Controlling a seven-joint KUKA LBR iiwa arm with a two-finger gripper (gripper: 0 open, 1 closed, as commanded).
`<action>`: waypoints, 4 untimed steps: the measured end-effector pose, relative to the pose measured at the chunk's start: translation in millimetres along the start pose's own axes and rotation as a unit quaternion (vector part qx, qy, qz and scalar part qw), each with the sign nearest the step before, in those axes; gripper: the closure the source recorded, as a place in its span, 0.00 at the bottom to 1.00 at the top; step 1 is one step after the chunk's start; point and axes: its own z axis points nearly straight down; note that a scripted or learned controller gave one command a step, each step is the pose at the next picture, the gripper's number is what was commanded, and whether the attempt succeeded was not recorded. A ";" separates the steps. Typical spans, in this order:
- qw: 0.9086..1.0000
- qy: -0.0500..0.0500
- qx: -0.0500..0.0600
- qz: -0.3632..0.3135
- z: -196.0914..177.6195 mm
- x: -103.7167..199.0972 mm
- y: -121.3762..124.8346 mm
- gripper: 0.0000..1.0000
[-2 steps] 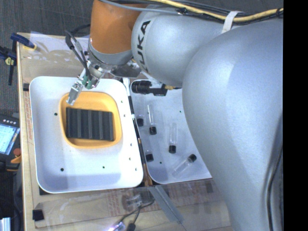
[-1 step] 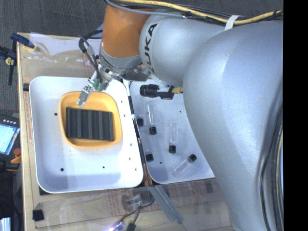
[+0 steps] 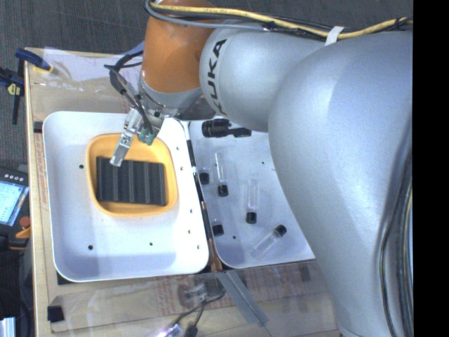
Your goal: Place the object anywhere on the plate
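While the gripper (image 3: pixel 125 146) is hanging over the upper left of the yellow plate (image 3: pixel 105 201) and its dark ribbed insert (image 3: pixel 133 181), its grip being impossible to tell, a clear vial (image 3: pixel 250 194), perhaps the object, is lying well to its right in the right bin (image 3: pixel 295 248), risking nothing landing on the plate, though the left bin (image 3: pixel 70 248) is offering room all round.

A robotics lab: KUKA arm (image 3: pixel 316 118) over white bins (image 3: pixel 63 244).

Bright, even overhead light; soft shadow under arm (image 3: pixel 337 132) across right bin (image 3: pixel 295 248); mild glare on casing; focus fair.
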 end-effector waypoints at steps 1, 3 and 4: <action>0.994 -0.001 -0.001 -0.110 -2.6 10.4 17.6 0.00; 0.938 -0.001 0.000 -0.347 2.4 19.7 46.8 0.00; 0.940 0.000 0.000 -0.342 50.6 8.9 57.2 0.00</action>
